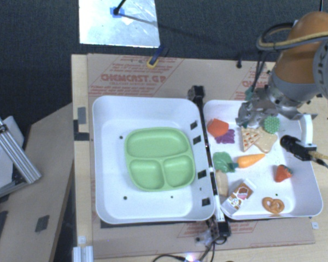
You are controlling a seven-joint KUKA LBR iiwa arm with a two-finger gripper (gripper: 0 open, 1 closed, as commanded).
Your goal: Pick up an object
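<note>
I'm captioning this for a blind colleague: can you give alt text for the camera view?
The end effector hangs low over the right bin, above a waffle toy among play food including a carrot and pretzel. The left bin holds a green divided plate.

arm (309,48): cut off by the right edge and the top edge; the rest of its body cannot be seen.
gripper (250,120): blurred and dark; how its tips stand cannot be told.
waffle slice (251,139): its top corner is hidden under the gripper.
green round toy (271,125): partly hidden behind the arm; what it is cannot be told.
right bin (306,198): its far rim is covered by the arm.
small box (238,196): its picture and words are too small to be read.
metal frame (8,146): cut off by the left edge.
cables (175,257): cut off by the bottom edge.
</note>
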